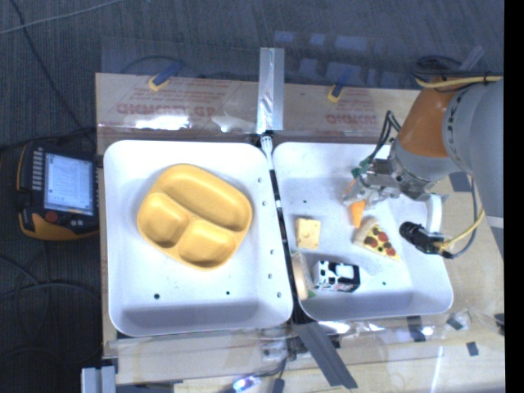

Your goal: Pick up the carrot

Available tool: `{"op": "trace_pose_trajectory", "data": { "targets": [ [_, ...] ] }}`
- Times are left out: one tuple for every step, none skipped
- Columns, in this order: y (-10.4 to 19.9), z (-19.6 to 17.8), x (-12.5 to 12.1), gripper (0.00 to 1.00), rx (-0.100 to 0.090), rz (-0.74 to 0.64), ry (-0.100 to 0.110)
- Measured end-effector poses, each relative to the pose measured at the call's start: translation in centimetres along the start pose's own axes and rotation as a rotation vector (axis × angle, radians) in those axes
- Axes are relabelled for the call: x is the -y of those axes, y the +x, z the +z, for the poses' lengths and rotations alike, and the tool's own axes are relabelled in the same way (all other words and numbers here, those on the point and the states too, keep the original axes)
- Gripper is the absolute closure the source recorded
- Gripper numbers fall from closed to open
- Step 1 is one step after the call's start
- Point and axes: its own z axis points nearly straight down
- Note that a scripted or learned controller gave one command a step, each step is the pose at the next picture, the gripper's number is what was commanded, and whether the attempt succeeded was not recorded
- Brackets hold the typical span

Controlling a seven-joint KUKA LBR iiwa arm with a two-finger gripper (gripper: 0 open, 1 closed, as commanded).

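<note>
Start at your far left: a handheld control pendant (56,188) lies on the dark floor, its screen lit, well apart from the bench. Move in and you reach the left bin (123,301), with a yellow divided plate (194,214) sitting near its middle, three compartments showing, tilted a little relative to the bin's walls.

Cross the dark divider between the bins and you're in the right bin (426,297). First thing there is a pale yellow cheese block (308,232), close to the bin's left wall. Just below it, toward the near edge, there's a black-and-white object (336,276) that you can't identify from here.

Now the one you care about: the carrot (357,210) shows as a small orange piece in the middle of the right bin, directly under the gripper (370,188). A pizza slice (377,239) lies just beside the carrot, to its lower right, the two touching or nearly so.

The gripper is down over the carrot's upper end, and its own body blocks your look at the tips, so you cannot tell how wide it stands or whether it has hold of anything. Behind it, the arm (458,129) comes in from your right, orange band bright above the wrist.
</note>
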Motion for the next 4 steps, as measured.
{"op": "trace_pose_trajectory", "data": {
  "targets": [
    [-2.2,-0.5,-1.5,1.00,0.003,0.111,0.012],
    [4.4,-14.7,-2.3,1.00,0.007,-0.164,0.011],
    [9.1,-13.8,1.2,1.00,0.001,-0.079,0.014],
    [9.8,-10.0,2.2,1.00,0.005,-0.128,0.014]
  ]
}}
